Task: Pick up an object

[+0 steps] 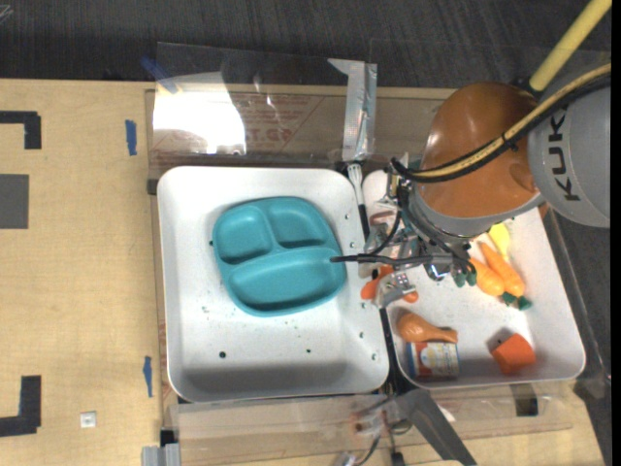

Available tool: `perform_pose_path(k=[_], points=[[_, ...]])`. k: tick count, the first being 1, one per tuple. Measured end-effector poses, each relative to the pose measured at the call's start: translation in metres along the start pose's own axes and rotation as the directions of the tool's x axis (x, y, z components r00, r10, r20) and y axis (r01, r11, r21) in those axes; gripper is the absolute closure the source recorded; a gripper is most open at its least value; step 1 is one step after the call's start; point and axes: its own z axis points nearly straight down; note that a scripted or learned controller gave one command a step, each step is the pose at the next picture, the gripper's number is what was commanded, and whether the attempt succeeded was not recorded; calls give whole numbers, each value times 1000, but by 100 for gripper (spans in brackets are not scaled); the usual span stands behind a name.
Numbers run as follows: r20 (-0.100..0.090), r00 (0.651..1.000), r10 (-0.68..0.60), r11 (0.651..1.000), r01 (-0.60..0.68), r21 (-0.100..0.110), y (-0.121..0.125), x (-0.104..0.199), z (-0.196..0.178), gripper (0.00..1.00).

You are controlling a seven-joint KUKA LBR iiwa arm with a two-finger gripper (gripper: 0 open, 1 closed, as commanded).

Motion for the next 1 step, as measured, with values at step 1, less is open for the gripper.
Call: perform_pose_path(k=[1], points=[[10,985,173,985,-173,2,-25,-43,-63,100]])
